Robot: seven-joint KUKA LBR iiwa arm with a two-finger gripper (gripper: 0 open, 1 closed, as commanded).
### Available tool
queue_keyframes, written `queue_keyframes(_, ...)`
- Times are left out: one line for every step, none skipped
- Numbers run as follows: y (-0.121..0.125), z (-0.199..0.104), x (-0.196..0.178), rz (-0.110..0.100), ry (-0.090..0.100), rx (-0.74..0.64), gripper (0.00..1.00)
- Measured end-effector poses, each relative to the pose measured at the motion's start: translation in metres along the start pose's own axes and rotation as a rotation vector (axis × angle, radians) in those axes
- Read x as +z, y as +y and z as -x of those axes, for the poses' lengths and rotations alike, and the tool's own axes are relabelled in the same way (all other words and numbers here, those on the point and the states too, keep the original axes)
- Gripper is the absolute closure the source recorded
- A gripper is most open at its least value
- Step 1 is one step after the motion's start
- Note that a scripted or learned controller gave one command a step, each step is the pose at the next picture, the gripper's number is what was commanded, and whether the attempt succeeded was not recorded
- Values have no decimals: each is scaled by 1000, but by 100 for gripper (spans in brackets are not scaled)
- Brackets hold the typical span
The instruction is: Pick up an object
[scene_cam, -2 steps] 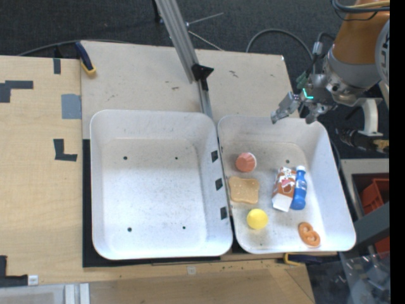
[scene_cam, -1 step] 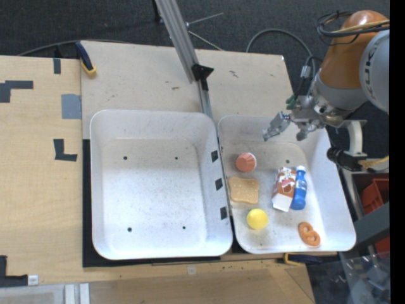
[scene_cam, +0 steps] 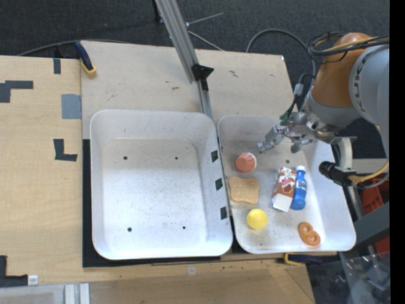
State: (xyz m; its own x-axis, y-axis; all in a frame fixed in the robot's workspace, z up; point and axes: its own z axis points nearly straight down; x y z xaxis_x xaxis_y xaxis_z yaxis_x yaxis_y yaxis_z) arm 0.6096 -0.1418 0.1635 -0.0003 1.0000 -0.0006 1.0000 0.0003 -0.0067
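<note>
Fingers spread with nothing between them, gripper (scene_cam: 279,140) above right bin (scene_cam: 333,233), near red ball (scene_cam: 246,163), milk carton (scene_cam: 285,190) beside blue bottle (scene_cam: 299,187).

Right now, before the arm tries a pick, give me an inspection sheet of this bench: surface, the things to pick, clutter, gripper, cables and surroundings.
Surface: wooden bench bearing a left bin and a right bin, side by side.
Job's things: all in the right bin: a reddish ball, a tan bread slice, a yellow ball, a white and red carton lying against a blue bottle, and an orange pretzel.
Clutter: grey tape patches on the bench.
Gripper: the gripper hangs over the right bin's far end, holding nothing.
Cables: a black cable loops behind the bench.
Surroundings: a metal pole slants across; dark carpet beyond.
</note>
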Motion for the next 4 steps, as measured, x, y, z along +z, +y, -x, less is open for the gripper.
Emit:
queue_keyframes(-10,5,57,-2,1,0,0)
queue_keyframes(-8,4,44,4,1,-2,100)
queue_keyframes(-12,-2,-16,11,0,-2,100)
queue_keyframes(-11,-3,-47,9,0,-1,100)
